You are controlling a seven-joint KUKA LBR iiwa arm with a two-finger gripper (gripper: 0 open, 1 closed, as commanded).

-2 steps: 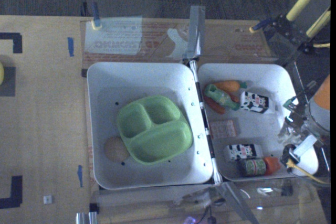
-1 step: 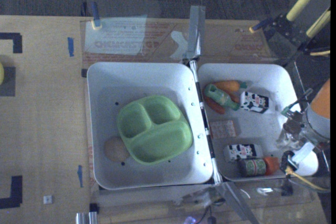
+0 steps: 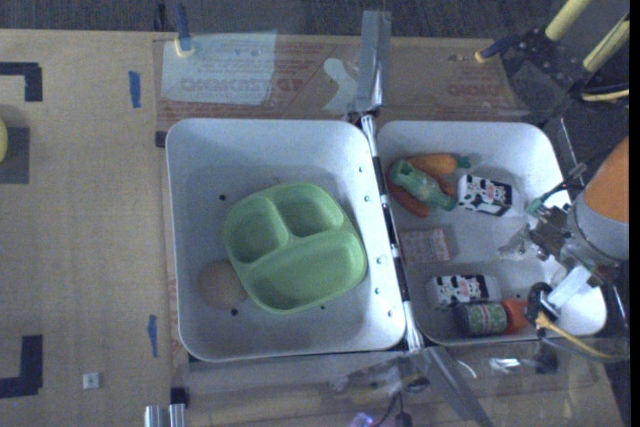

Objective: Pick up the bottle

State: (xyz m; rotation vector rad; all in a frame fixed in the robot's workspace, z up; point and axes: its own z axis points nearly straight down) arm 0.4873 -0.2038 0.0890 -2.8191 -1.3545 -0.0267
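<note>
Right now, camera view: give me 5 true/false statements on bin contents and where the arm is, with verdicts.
1. The green divided plate lies in the left bin. True.
2. The bottle stands upright in the left bin. False: it lies on its side near the front edge of the right bin.
3. Two cow-print cartons are in the right bin. True.
4. The gripper is over the left bin. False: it sits at the right side of the right bin.
5. The tan round object rests in the middle of the plate. False: it sits on the bin floor at the plate's front left edge.
</note>
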